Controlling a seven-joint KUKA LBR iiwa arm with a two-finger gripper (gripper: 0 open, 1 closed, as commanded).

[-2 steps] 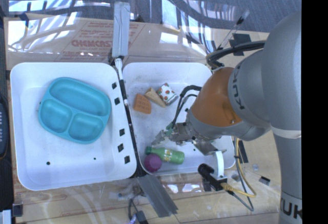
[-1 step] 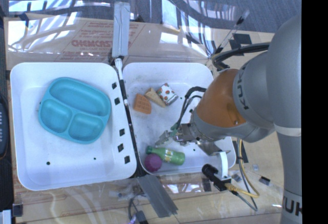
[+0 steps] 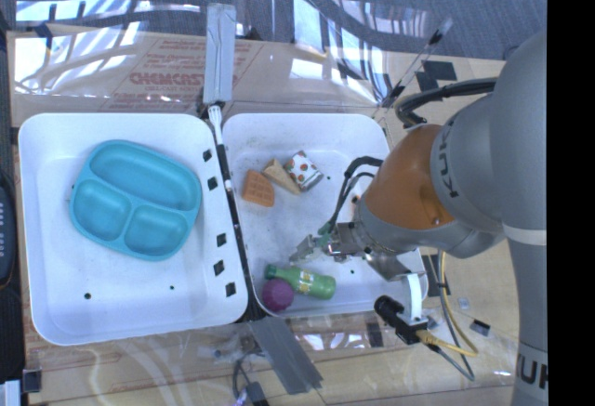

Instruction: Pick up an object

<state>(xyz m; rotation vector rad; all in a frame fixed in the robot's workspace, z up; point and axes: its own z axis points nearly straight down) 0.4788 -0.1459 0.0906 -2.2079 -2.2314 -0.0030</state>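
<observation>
Nearest us in the right bin [image 3: 244, 137]: a purple ball [image 3: 277, 295] touching a green bottle [image 3: 307, 281] lying on its side. The gripper [image 3: 311, 249] hangs just above the bottle, fingers parted, nothing between them. Further back we see an orange wafer [image 3: 258, 189], a tan wedge [image 3: 280, 176] and a small red-spotted white block [image 3: 303, 170] clustered together. Left bin [image 3: 42, 302] holds a blue divided plate [image 3: 136, 200].

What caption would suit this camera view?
Arm's claw hovers above a green bottle in the right bin; a blue tray fills the left.
</observation>
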